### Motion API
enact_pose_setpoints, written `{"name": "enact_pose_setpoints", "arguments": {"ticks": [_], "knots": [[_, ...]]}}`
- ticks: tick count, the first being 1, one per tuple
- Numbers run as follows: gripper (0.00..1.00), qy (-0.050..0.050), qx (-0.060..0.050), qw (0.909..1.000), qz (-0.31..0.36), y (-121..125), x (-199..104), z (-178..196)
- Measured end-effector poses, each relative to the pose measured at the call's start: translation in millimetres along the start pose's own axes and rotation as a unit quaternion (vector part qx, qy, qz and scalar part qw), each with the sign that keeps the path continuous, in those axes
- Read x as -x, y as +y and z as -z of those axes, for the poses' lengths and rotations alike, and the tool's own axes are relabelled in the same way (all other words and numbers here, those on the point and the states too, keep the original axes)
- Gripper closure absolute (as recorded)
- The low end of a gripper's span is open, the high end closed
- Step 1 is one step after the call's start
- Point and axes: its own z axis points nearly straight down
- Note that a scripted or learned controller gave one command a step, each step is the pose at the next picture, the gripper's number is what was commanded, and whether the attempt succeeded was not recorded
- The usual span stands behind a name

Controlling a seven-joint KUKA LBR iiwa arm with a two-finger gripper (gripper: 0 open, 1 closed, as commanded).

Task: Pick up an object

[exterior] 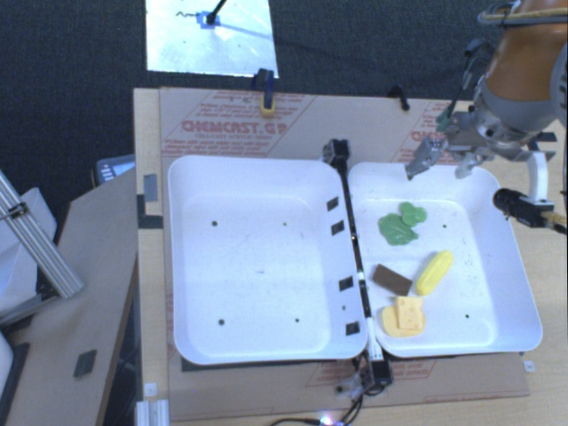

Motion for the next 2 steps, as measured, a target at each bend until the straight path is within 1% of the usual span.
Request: {"name": "enact_pose_setpoints", "arguments": {"ticks": [1,2], "knots": [[1.0,0.0,0.002,1.0,0.001,1,0,11],[1.0,0.0,0.01,0.9999,0.004,45,-85,278]]}}
